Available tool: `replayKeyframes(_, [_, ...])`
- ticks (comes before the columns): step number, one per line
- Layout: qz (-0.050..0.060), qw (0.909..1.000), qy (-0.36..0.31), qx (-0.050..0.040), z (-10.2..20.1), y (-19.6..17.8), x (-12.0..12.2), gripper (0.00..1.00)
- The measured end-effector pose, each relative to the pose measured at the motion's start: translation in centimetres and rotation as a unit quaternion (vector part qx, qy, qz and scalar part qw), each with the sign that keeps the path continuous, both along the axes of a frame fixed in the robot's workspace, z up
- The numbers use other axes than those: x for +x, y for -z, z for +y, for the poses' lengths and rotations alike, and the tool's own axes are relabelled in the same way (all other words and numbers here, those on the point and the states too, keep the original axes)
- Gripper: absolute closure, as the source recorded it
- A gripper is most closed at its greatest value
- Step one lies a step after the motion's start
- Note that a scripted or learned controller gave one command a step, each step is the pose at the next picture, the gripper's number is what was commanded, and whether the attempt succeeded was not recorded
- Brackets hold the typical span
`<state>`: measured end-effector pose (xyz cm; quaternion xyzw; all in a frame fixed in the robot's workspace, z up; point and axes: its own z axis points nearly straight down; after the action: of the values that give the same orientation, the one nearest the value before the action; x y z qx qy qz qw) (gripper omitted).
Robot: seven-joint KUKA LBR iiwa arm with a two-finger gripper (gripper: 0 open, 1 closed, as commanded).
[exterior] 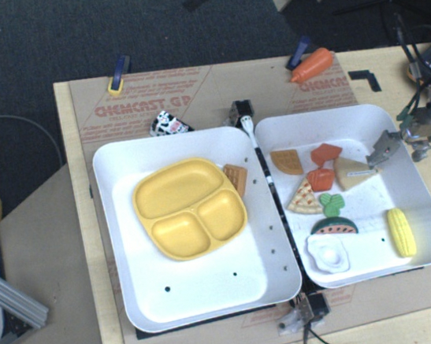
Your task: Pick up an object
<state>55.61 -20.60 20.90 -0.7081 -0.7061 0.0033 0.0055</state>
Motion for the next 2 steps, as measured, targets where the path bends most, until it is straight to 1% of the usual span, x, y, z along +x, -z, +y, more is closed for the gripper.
replayKeyframes(1, [-0.006, 1.0, -0.002, -0.0016, 0.0, -0.7, 0.3, 0.0])
replayKeyframes(2, [-0.003, 1.0, -0.001, -0.0003, -0.1, 5.2, 1.1, 0.0])
